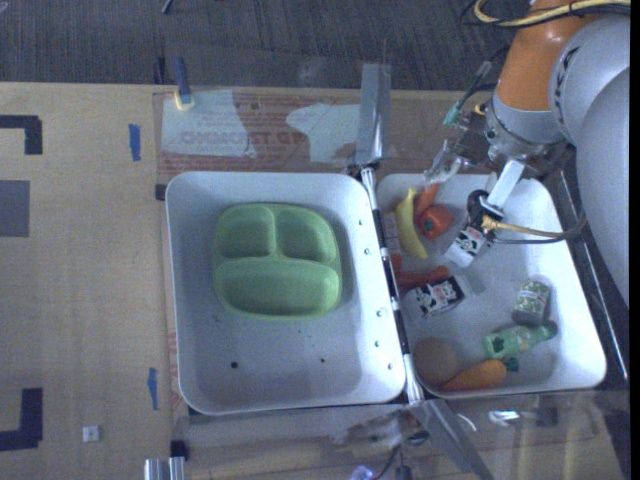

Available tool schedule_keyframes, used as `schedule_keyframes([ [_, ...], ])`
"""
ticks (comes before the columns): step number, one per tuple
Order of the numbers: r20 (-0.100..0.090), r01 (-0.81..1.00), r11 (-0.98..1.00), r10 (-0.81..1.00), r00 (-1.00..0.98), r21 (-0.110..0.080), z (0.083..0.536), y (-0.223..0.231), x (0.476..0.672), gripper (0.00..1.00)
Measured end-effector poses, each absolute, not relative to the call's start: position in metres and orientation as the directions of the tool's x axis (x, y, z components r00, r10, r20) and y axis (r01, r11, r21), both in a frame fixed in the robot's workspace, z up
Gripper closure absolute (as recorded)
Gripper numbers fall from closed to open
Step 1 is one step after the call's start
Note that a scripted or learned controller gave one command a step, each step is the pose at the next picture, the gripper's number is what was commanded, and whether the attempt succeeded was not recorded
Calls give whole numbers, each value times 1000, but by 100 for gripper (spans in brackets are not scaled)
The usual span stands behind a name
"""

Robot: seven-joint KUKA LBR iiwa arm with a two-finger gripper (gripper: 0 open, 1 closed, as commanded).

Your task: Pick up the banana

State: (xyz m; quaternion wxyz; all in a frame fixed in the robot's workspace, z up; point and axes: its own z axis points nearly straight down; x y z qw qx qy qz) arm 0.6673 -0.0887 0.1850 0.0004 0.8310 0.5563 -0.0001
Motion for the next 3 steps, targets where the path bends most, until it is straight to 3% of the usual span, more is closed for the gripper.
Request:
schedule_keyframes([
  [1, 7, 852, -523, 852, 523, 22, 117, -108, 655, 0],
  [2, 3, 910, -412, 911, 412, 49, 108, -104, 641, 0],
  [3, -4, 852, -523, 852, 523, 13, 107, -100, 672, 0],
])
